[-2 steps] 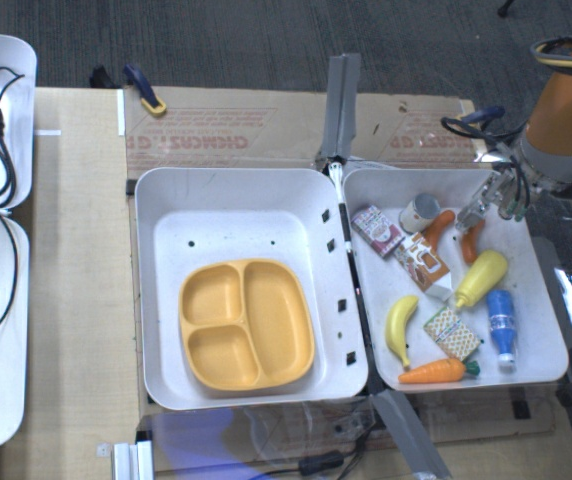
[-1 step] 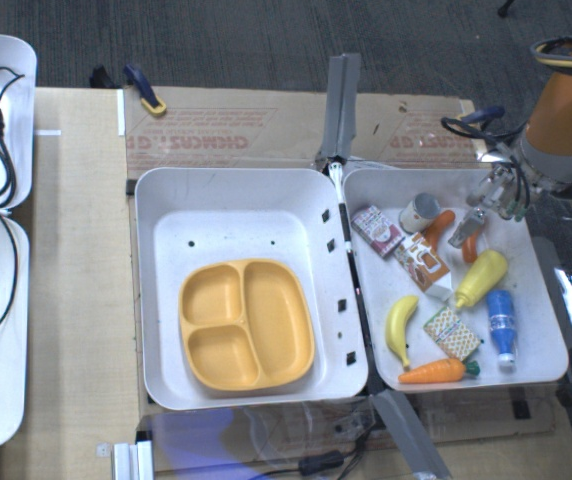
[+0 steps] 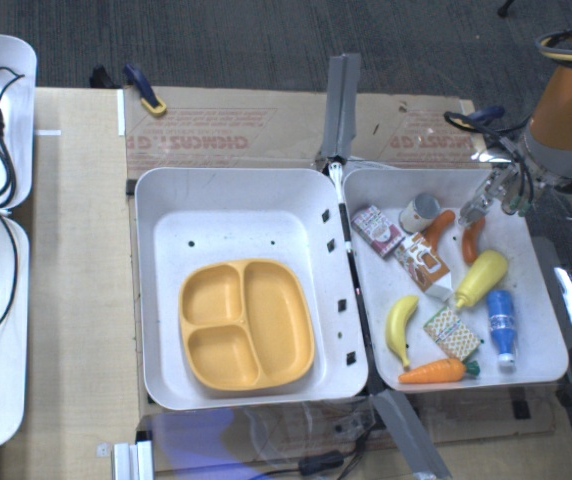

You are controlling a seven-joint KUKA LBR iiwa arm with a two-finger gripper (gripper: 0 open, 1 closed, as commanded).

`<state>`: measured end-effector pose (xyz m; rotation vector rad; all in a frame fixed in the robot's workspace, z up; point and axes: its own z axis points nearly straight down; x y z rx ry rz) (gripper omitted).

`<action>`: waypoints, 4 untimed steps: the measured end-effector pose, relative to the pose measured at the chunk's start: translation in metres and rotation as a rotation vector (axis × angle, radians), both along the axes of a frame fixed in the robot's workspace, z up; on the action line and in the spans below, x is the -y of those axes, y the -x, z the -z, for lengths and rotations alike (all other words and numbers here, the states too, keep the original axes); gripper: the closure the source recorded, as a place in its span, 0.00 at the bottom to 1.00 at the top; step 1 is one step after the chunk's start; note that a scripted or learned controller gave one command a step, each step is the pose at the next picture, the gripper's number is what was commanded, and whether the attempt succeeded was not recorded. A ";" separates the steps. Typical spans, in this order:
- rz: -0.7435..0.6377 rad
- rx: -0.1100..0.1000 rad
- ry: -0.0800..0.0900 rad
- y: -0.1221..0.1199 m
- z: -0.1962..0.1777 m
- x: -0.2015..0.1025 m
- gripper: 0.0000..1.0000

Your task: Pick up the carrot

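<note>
- While the arm is hanging over the back right corner of the right bin (image 3: 556, 368), the carrot (image 3: 434, 372) is lying flat way down at the front edge of that same bin, so the two are sitting well apart.
- Going by the camera view, the gripper (image 3: 501, 196) is hovering near a small red-orange thing (image 3: 473, 238) and another orange piece (image 3: 438, 226) by the little cup (image 3: 422, 209). I'm guessing a program chasing colour could be grabbing one of those instead.
- Can't tell if the fingers are spread or pressed together, they're blurring into the wrist from up here.
- The carrot is touching or nearly touching the patterned packet (image 3: 453, 333), with the banana (image 3: 400, 330) just beside it. Coming down sloppy, I'm thinking the fingers could be catching the packet or nudging the carrot against the bin wall.
- The blue bottle (image 3: 502, 328) and yellow bottle (image 3: 481, 278) are lying between the gripper and the carrot, so a low sweep is risking knocking them around.
- Over in the left bin (image 3: 156, 268), the yellow tray (image 3: 248, 325) is sitting out of the way, nothing worrying there.
</note>
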<state>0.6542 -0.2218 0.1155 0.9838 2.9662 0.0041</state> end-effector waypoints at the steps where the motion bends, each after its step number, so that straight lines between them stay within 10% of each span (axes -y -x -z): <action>1: 0.000 0.000 0.000 0.000 0.000 0.000 0.00; 2: 0.001 0.006 0.001 -0.001 -0.011 0.000 1.00; 3: 0.001 0.006 0.001 -0.001 -0.011 0.000 0.00; 4: 0.024 -0.014 -0.004 0.003 0.023 0.000 0.00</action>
